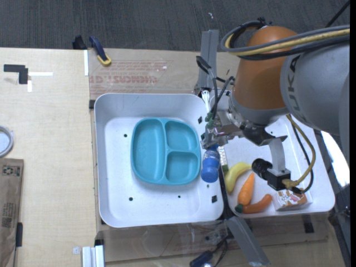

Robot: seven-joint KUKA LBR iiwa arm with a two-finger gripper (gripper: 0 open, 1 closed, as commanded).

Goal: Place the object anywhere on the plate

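A teal plate [166, 151] with three compartments lies in the middle of the left bin [105, 166]. A small blue bottle [209, 167] hangs upright at the plate's right edge, over the strip between the plate and the bin wall. My gripper [211, 143] is directly above the bottle, shut on its top. The grey arm with its orange band fills the upper right and hides much of the right bin.
The right bin [320, 202] holds a banana [236, 173], a carrot [246, 189], a second orange piece [258, 204] and a small box [291, 199]. On the bench to the left lie a tape roll [3, 142] and a brown bag [10, 196].
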